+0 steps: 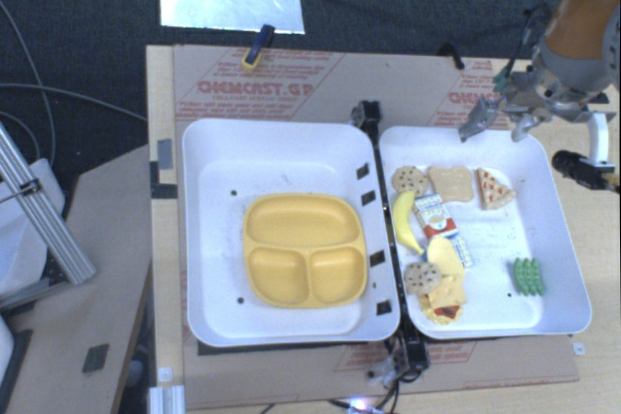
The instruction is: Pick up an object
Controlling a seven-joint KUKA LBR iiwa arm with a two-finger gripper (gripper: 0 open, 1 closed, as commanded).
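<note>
A: Objects for picking lie in the right bin (558,238): a cookie (408,179), a slice of toast (450,183), a pizza wedge (493,188), a banana (405,221), a small carton (433,212), a second cookie (421,277), yellow cheese pieces (446,291) and a green pea pod (528,275) off by itself near the right wall.

B: And the gripper (501,121)?

A: It hangs over the far edge of that bin, above the pizza wedge and apart from it. Its two fingers are spread, with nothing between them.

B: The left bin (209,208)?

A: It bears a yellow divided tray (304,248), three compartments, sitting near the middle.

B: Anything touching?

A: The banana lies against the carton; the lower cookie overlaps the cheese.
</note>
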